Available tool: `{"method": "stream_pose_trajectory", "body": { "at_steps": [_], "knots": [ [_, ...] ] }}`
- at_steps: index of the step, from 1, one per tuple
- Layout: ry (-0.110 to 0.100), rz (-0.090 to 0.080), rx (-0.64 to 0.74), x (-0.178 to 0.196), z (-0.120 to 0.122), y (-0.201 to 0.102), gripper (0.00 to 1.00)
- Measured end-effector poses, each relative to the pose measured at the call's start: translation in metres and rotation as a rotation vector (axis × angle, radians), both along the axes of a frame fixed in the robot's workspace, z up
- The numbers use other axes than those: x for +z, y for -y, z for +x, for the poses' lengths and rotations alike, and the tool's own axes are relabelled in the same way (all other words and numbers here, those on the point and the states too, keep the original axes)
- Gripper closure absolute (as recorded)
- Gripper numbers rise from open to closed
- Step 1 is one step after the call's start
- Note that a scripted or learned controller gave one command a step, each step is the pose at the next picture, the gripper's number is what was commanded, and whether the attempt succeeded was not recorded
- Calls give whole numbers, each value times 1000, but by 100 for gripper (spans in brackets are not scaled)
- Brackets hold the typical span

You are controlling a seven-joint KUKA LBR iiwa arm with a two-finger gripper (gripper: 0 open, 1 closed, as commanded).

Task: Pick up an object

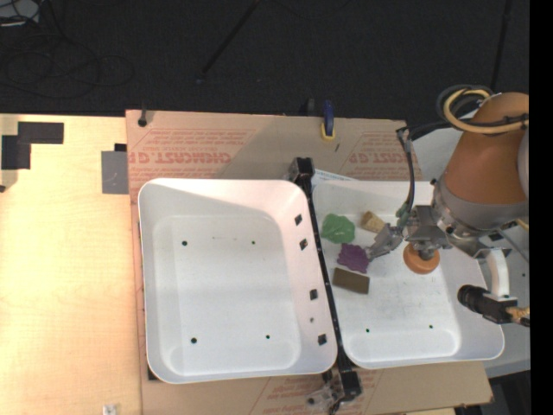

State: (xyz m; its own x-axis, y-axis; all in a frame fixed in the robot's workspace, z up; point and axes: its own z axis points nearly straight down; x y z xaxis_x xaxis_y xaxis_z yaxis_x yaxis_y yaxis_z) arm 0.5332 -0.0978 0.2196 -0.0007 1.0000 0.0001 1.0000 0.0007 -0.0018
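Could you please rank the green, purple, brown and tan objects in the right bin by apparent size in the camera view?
1. Green object
2. Purple object and brown object: these look about alike, so I won't rank them apart.
3. Tan object, clearly the smallest.

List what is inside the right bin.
The right bin holds a green lump, a purple piece, a brown block, a tan piece and an orange round object. The arm covers the bin's far right part.
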Motion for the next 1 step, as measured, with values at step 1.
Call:
{"method": "stream_pose_trajectory", "body": {
  "at_steps": [1],
  "knots": [
    [-2,1,-1,10,0,0,100]
  ]
}}
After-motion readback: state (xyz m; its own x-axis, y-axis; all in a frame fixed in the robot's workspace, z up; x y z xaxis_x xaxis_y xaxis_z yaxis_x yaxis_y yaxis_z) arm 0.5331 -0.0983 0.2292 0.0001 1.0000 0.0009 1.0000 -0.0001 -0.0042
